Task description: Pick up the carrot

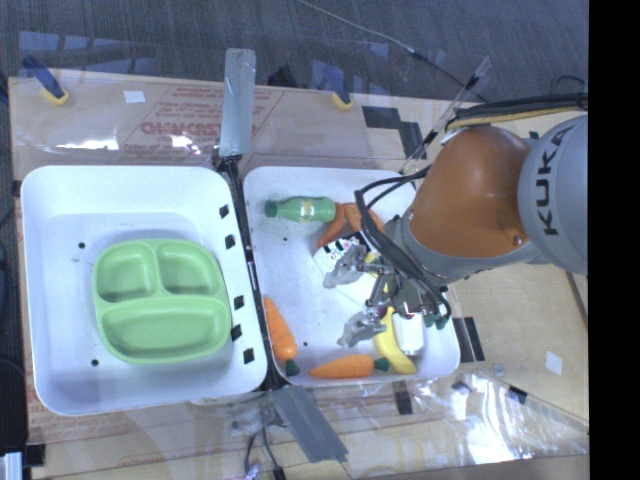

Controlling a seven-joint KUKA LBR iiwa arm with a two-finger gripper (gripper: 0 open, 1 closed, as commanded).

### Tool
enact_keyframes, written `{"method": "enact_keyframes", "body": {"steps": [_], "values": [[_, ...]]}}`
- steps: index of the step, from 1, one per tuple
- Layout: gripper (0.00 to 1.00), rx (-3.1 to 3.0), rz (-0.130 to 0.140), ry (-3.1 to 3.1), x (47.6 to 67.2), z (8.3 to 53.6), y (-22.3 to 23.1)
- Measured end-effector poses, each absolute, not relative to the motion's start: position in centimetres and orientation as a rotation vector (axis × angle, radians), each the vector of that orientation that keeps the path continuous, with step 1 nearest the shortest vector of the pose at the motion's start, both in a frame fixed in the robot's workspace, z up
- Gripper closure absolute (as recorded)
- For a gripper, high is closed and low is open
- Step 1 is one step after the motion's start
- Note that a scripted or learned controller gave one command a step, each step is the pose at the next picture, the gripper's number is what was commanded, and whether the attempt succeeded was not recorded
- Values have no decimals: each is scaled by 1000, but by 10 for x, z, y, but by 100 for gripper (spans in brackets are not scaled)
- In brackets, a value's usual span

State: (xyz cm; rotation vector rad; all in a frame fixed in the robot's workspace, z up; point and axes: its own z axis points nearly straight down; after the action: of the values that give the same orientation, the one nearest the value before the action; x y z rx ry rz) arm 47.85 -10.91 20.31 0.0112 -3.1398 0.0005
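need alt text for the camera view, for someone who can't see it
A grey and orange robot arm reaches from the right over the right white bin, its end effector low among carrots, a green bottle and a banana. The left white bin holds a green divided plate.

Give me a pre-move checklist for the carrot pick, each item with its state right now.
1. Carrot in view: ok. One carrot lies along the right bin's near wall; a second lies by the left wall, and a third orange piece sits beside the green bottle.
2. End effector over the right bin: ok.
3. End effector holding a carrot: not ok, nothing is seen between its fingers.
4. Fingers open or shut: cannot tell, cables clutter them.
5. Clear room around the near carrot: not ok, a banana lies right at its end.
6. Green tray out of the way: ok, it sits in the left bin.
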Motion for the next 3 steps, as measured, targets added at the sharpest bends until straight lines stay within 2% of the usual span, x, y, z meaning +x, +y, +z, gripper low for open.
{"method": "enact_keyframes", "body": {"steps": [1,2,3], "values": [[0,155,0,-3139,489,92,-106],[0,-218,1,-3137,490,143,-131],[0,-371,-1,-3122,521,153,-117]]}}
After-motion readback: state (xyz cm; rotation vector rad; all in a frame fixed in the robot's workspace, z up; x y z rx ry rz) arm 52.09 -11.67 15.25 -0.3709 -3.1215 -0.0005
